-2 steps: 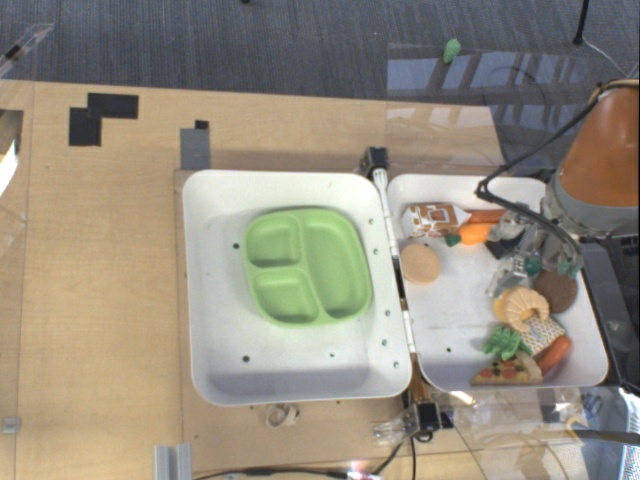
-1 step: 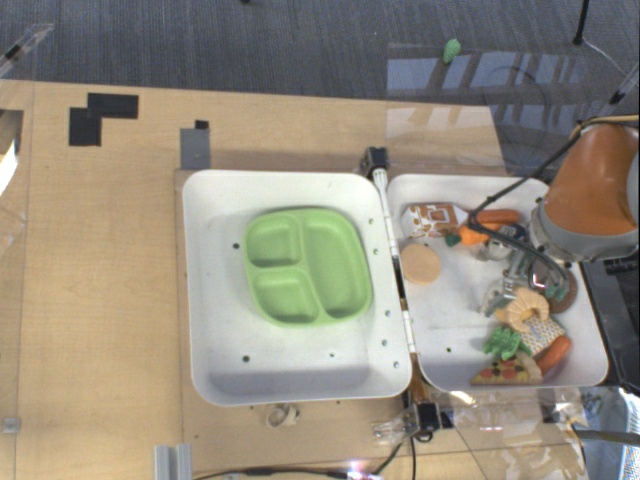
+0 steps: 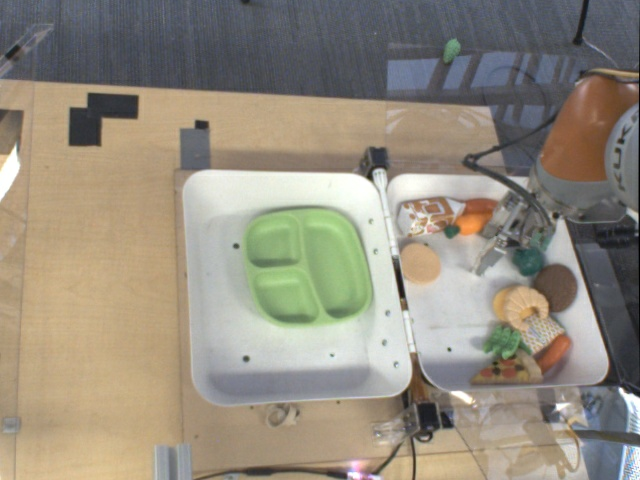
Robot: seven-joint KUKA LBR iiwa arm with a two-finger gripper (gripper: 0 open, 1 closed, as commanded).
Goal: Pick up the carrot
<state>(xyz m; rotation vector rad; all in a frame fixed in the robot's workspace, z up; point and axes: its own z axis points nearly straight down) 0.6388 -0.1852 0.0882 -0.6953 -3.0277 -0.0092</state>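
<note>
the left bin (image 3: 215,368) has a smooth green divided plate (image 3: 305,265) at mid frame with bare white margin all round. the right bin (image 3: 440,363) is crowded low right. the gripper (image 3: 497,253) hangs there, fingers narrowly parted, holding nothing. the carrot (image 3: 478,215) lies by the upper rim.

On the table (image 3: 100,298) two bins sit side by side. The left bin (image 3: 215,368) holds a plate (image 3: 305,266) at its middle. My jaws hang over the right bin (image 3: 450,353), upper right of frame, carrot (image 3: 478,213) just left, cookie (image 3: 420,263) lower left, more food lower right.
</note>
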